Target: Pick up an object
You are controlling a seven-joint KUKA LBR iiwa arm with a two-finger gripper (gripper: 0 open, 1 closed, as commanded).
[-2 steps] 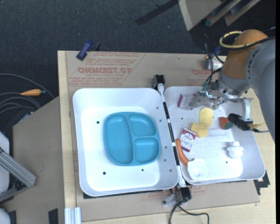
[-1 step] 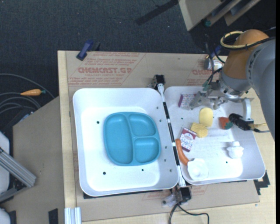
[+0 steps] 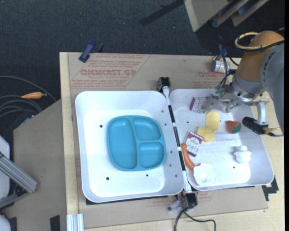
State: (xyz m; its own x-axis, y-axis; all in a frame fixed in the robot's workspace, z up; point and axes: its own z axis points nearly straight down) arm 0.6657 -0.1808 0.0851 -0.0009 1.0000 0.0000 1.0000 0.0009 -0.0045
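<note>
Tray (image 3: pixel 135 142) in left bin (image 3: pixel 90 113) — clutter right

A dark speckled carpet (image 3: pixel 40 31) covers the floor around the bench, whose top is a sheet of brown cardboard (image 3: pixel 108 72) printed with red lettering, lit evenly from above. To the left lie loops of grey cable (image 3: pixel 18 106) and a small orange object (image 3: pixel 31 95) on the carpet, with a beige board (image 3: pixel 40 149) and a ribbed metal rail (image 3: pixel 18 173) nearer. At the far right stands a pale piece of furniture (image 3: pixel 216 11), and a small blue object (image 3: pixel 88 51) rests at the bench's far left edge.
</note>
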